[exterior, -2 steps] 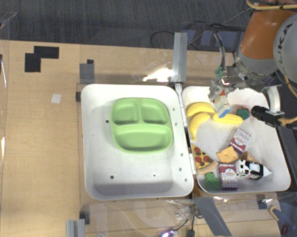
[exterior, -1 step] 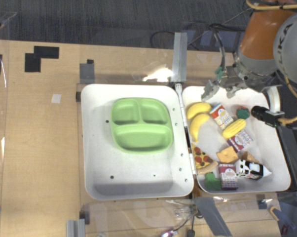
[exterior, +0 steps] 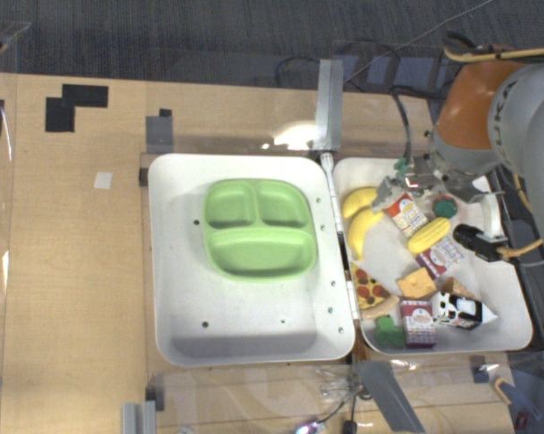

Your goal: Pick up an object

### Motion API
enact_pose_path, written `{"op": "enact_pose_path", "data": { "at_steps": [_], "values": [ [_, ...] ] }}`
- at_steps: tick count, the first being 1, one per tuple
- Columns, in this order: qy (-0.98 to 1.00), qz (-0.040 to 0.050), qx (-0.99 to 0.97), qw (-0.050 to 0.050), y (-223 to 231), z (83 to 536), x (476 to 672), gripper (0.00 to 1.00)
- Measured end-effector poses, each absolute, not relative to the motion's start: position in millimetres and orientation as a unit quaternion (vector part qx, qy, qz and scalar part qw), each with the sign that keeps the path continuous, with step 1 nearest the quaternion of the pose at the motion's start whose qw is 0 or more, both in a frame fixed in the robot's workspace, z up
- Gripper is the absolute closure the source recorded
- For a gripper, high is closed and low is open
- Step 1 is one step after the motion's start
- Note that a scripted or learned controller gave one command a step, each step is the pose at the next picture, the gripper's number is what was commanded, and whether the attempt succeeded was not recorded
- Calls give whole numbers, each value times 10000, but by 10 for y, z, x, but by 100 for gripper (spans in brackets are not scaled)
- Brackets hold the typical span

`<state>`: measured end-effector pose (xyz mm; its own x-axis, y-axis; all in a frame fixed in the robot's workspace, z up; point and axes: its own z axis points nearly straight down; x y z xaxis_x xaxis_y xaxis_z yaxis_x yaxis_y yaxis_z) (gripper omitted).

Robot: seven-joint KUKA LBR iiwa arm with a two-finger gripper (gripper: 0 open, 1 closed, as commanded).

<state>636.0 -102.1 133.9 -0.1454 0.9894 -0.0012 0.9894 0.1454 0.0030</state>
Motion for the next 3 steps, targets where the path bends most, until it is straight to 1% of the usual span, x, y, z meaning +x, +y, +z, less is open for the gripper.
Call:
{"op": "enact_pose_path", "data": {
  "at_steps": [1, 2, 3],
  "values": [
    [7379, 2, 6749, -28, -1058, 981, 6713, 0],
    [7410, 31, 6714, 4, -1032, 1122, 6743, 100],
    [7439, 24, 6683, 29, -481, 2181, 6702, 100]
  ]
}}
